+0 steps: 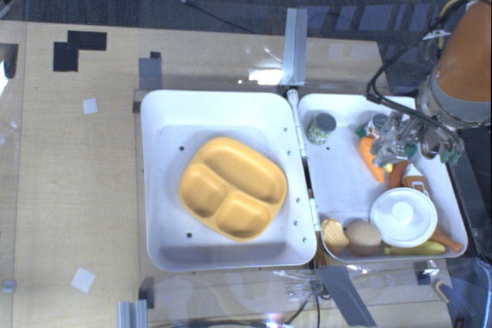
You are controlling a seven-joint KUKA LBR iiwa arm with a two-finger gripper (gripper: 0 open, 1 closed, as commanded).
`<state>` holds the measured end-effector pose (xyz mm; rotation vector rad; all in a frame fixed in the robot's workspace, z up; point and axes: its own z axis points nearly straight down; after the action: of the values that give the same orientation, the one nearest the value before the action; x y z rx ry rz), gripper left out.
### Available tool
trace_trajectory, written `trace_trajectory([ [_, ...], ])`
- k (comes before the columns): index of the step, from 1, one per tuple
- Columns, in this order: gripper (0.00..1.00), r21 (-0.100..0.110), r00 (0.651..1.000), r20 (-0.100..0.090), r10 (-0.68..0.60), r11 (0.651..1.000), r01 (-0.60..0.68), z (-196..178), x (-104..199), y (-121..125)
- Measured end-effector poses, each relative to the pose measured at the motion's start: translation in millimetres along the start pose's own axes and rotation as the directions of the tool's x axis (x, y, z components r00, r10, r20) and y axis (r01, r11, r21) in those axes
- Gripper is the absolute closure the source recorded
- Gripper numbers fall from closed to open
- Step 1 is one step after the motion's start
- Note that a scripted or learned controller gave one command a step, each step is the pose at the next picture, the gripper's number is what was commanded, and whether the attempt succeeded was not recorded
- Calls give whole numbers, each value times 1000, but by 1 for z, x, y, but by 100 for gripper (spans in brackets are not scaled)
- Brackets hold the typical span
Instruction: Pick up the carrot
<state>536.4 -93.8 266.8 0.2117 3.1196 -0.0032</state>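
- Orange and tapered, the carrot (371, 157) lies in the right bin (342, 188), toward its upper middle, its long axis running from upper left down to lower right.
- Its upper right flank is covered by the gripper (393, 142), a cluttered metal assembly with cables; whether it is apart, together or clamped on anything cannot be told.
- The arm (461, 65) is cut off by the frame's right edge; just its orange band and grey wrist show.
- A white round bowl (403, 215), smooth and glossy, hides part of a reddish-brown item (400, 174) just above it and of a yellow, banana-like shape (419, 248) at the bin's lower wall.
- A small grey-lidded can (320, 127) stands upright at the upper left of the right bin.
- A brown rounded lump (364, 236) and a ridged tan piece (333, 234) sit at the lower left; what they are is unclear.
- A yellow plastic tray (231, 187) with three moulded compartments lies tilted in the left bin (161, 165).
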Motion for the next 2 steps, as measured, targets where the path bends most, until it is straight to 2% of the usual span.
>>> trace_trajectory([
  [1,100,-5,913,-6,-407,913,407,37,50,11],
  [2,0,-5,913,-5,-407,914,407,36,50,12],
])
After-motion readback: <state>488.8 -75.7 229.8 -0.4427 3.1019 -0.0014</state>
